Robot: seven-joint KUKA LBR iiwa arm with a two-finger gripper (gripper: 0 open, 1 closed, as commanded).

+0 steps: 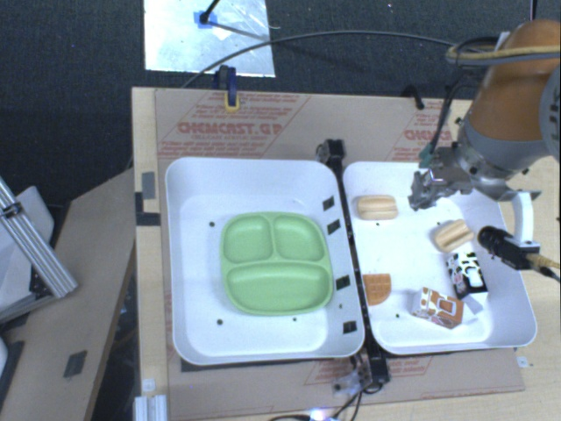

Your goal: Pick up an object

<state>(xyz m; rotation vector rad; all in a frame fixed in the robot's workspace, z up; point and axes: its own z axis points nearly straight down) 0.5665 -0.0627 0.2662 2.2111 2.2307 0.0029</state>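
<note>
White, shallow: right bin (504, 323), holding the loose pick candidates. Gripper (423, 191) hovering over its upper part; open-or-shut state impossible to tell, nothing seen held. Tan bread roll (375, 207) just to its left; second roll (452, 234) just below-right; black-and-white carton (469, 274) and brown patterned box (439, 307) farther below; orange-brown slice (377, 288) below-left by the divider. Green divided plate (277, 262) well left, in the other bin (188, 226). Probable target: nearest roll, judging by position.
</note>
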